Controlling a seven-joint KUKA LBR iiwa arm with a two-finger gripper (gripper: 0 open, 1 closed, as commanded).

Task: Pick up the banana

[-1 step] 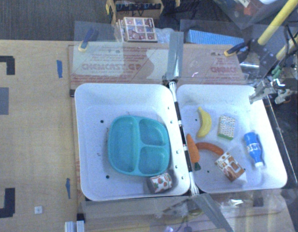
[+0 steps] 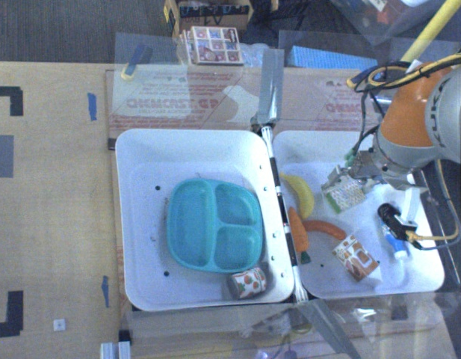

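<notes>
The yellow banana (image 2: 301,194) lies curved in the right bin, close to its left wall. My gripper (image 2: 344,191) hangs over the middle of that bin, a short way to the right of the banana and apart from it. Its tip is a jumble of grey and greenish parts from this angle. The grey arm with its orange band (image 2: 409,122) reaches in from the upper right.
Two orange carrots (image 2: 297,234) (image 2: 325,229) lie just below the banana. A brown and white carton (image 2: 356,258) and a small blue and white item (image 2: 398,247) sit in the right bin (image 2: 379,281). The left bin (image 2: 140,170) holds a teal divided plate (image 2: 215,225) and a small patterned can (image 2: 248,282).
</notes>
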